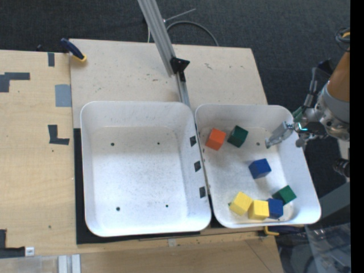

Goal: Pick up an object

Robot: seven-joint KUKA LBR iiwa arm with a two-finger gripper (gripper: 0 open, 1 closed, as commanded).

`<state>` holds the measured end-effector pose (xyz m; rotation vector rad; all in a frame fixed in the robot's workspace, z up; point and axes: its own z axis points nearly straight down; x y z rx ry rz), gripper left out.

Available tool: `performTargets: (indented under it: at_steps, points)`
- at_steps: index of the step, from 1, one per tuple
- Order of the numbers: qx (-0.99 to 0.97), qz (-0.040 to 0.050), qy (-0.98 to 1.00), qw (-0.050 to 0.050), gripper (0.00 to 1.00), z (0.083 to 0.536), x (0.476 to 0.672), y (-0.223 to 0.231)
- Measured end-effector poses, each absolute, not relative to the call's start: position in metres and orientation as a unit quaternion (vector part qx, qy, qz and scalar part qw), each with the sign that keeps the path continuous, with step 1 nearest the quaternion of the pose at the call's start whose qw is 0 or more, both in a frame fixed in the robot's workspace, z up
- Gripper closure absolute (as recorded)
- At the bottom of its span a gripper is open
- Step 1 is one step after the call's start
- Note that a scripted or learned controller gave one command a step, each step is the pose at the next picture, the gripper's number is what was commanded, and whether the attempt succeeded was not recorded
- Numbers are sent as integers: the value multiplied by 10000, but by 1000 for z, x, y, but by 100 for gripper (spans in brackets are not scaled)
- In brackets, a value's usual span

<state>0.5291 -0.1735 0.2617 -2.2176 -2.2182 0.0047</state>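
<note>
Blocks: seven small cubes lie in the right bin (296, 152), none of them between the fingers.
Orange block (215, 139): near the bin's upper left, close to the divider between the two bins.
Dark green block (238, 136): just beside the orange one, on its right, turned at an angle.
Blue block (260, 168): alone near the middle of the bin floor, apart from the rest.
Lower cluster: two yellow blocks (242, 203) side by side and touching, a second blue block (276, 207) pressed against the right yellow one, and a second green block (285, 194) just above and to the right of that.
Gripper (277, 136): it reaches in over the right bin's upper right rim, metal parts angled down and left toward the bin floor.
Fingers: I cannot tell from here whether they are spread or closed; nothing is seen held in them.
Arm (341, 90): grey with an orange band, at the right edge of the view, beyond the bin.
Left bin (91, 152): white, speckled floor with a few dark dots.
Table (114, 67): pale wood, with grey tape marks on its left part and a small blue and yellow tool (73, 49) near the far edge.
Metal rail (159, 27): a silver bar slants from the top of the view down to the gap between the bins.
</note>
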Motion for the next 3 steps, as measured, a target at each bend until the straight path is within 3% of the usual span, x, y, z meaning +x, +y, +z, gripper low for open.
performTargets:
  at_steps: [1,3]
  points:
    - [-7064,3,-7078,5,0,264,530,-173]
    - [-7068,17,-7074,24,0,175,521,-170]
